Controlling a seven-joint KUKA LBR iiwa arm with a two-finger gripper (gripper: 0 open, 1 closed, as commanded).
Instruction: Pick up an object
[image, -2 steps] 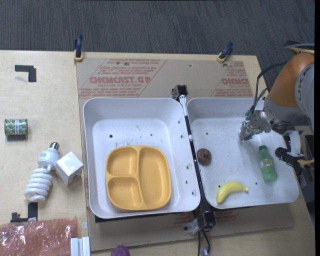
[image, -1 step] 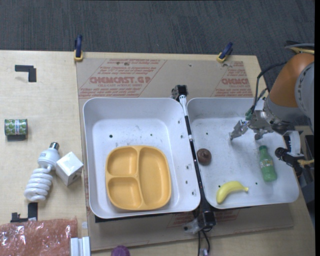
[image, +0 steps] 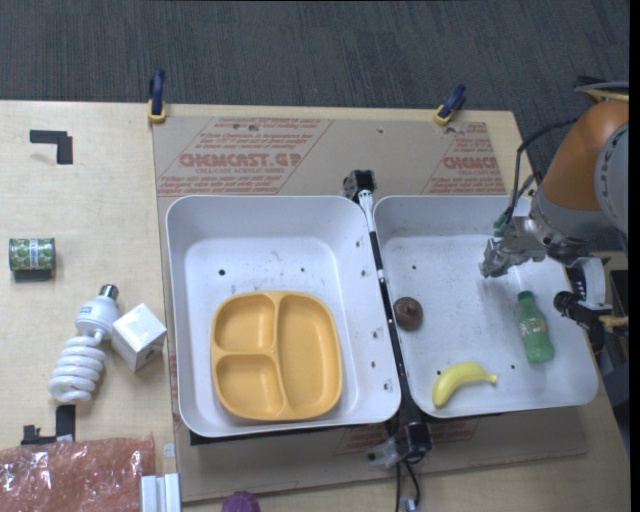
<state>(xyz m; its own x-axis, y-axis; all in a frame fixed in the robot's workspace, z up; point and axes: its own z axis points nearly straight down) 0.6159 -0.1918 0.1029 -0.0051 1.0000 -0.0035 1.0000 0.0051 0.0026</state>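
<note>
My tool (image: 495, 258) hangs over the upper right part of the right bin (image: 440, 215), reaching in from the right below my orange-banded wrist. From this slanted view I cannot tell whether it is open or closed, and I see nothing caught in it.

Three things lie in the right bin. A green bottle (image: 535, 327) lies near the right wall, below and a little to the right of my tool and apart from it. A yellow banana (image: 462, 382) rests near the front wall, left of the bottle. A small brown round object (image: 407, 313) sits close to the left wall, beside the divide between the bins.

The left bin (image: 190, 225) holds a yellow divided plate (image: 277, 354) with three compartments, lying toward its front.

On the surface (image: 80, 200) left of the bins I see a white spiral light bulb (image: 82, 352) touching a small white cube (image: 139, 337), with a green can (image: 32, 256) lying well above them. A pinkish mesh bag (image: 70, 478) lies at the lower left corner.
</note>
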